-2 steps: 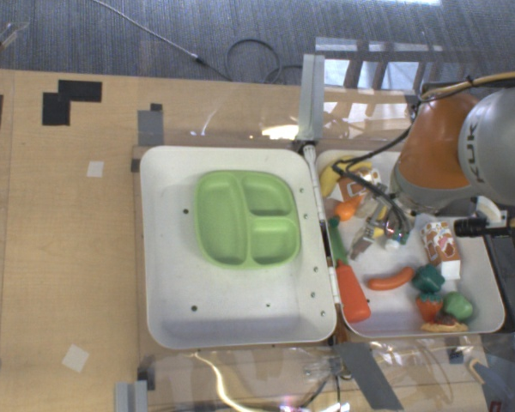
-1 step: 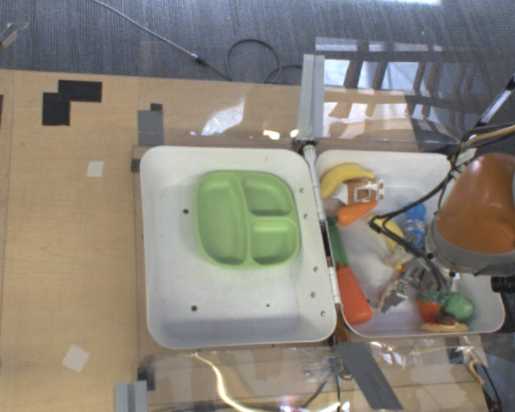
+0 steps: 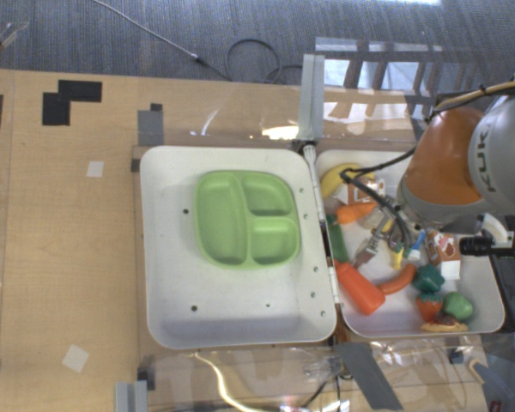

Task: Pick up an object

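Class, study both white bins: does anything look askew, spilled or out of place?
Nothing is spilled or damaged. The green divided plate sits slightly turned in the left bin, while the toy foods, such as the orange block, lie jumbled in the right bin.

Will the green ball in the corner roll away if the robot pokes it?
Probably a little. The green ball looks round and smooth, so a poke would likely set it rolling. It sits close to the right bin's wall and other toys, which should stop it quickly. Its shiny surface hints that it may slip from a pinch.
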Action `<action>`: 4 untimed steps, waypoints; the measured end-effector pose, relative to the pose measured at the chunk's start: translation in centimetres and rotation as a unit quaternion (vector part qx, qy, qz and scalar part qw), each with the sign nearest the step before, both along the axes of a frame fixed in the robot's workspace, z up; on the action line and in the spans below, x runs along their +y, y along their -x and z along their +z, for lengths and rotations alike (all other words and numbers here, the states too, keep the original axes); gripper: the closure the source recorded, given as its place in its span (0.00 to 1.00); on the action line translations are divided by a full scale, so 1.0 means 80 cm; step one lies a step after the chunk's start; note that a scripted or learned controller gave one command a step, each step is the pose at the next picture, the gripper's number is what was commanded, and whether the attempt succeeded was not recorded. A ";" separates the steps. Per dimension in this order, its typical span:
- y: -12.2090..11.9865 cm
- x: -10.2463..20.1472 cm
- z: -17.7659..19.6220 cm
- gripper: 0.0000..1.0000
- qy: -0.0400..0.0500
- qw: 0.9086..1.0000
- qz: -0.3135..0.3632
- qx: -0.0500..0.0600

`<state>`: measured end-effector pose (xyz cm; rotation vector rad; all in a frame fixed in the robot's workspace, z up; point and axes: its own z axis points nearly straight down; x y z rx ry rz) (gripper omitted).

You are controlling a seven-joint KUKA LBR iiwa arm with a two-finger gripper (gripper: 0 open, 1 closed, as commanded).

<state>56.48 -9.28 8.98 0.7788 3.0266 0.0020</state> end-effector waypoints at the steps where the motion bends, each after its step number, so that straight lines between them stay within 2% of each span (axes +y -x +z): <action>1: -0.094 -0.021 -0.005 0.00 -0.006 0.999 0.005 0.038; 2: -0.024 -0.088 -0.001 0.00 0.000 1.000 -0.013 0.003; 3: -0.030 -0.083 0.016 1.00 0.000 1.000 -0.008 -0.002; 4: -0.075 -0.064 0.208 1.00 0.000 1.000 -0.020 -0.003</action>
